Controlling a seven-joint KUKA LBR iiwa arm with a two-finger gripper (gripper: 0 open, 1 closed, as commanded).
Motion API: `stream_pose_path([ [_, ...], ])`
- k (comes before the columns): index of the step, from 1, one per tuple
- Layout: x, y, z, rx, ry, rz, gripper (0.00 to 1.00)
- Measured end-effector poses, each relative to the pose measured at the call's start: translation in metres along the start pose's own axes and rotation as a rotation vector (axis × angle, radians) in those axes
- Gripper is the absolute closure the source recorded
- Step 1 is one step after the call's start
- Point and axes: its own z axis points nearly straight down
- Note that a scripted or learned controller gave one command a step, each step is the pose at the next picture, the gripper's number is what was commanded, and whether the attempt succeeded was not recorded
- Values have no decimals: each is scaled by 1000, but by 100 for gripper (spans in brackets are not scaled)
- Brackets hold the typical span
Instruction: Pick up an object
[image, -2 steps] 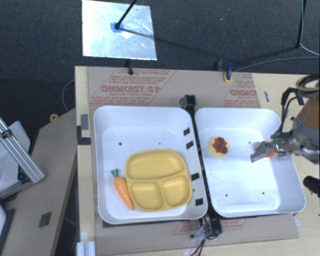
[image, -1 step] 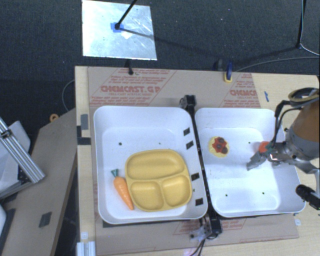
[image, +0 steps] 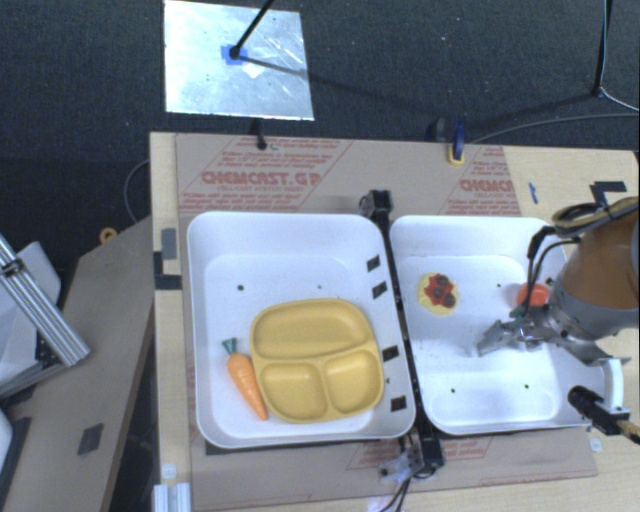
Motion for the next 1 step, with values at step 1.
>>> stream_pose_path([
  [1,0,1,11,-2,-1,1,0],
])
